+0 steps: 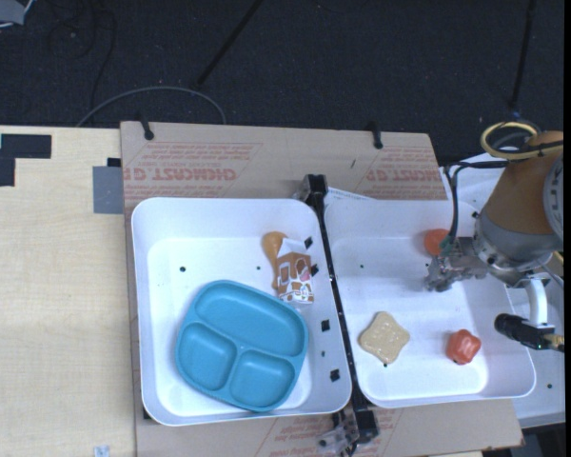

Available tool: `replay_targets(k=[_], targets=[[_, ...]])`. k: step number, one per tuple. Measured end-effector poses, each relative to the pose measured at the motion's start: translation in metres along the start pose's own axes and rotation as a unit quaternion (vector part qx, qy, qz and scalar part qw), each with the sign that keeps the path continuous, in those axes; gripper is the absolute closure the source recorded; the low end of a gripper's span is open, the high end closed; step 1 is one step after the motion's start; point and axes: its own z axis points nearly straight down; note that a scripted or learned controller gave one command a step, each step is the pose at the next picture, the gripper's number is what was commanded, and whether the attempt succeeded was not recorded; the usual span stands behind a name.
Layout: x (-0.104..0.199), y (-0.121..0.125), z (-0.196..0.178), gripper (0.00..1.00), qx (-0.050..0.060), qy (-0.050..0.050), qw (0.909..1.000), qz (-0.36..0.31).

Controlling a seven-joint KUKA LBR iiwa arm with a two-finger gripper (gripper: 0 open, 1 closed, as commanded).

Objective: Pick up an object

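While logging the right bin (514,388), noted gripper (443,276) low over its floor, near the far wall. Could not tell whether open or closed; saw nothing held. Found orange object (434,241) just beyond gripper, touching or nearly so, partly hidden. Marked red object (463,347) nearer the camera, apart from gripper. Marked tan toast-shaped piece (384,338) nearer and to the left. Farther left, in left bin (152,255), recorded printed packet (294,279) and blue divided plate (241,346).

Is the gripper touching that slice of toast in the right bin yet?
Apart. In the camera view the gripper sits up and to the right of the toast slice, with a plain stretch of white floor of the right bin between them.
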Motion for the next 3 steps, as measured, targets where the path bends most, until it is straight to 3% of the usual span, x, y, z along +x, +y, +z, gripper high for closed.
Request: replay_targets(k=[3], targets=[[-0.003,0.011,-0.176,1.00,-0.005,-0.002,1.0000,-0.003]])
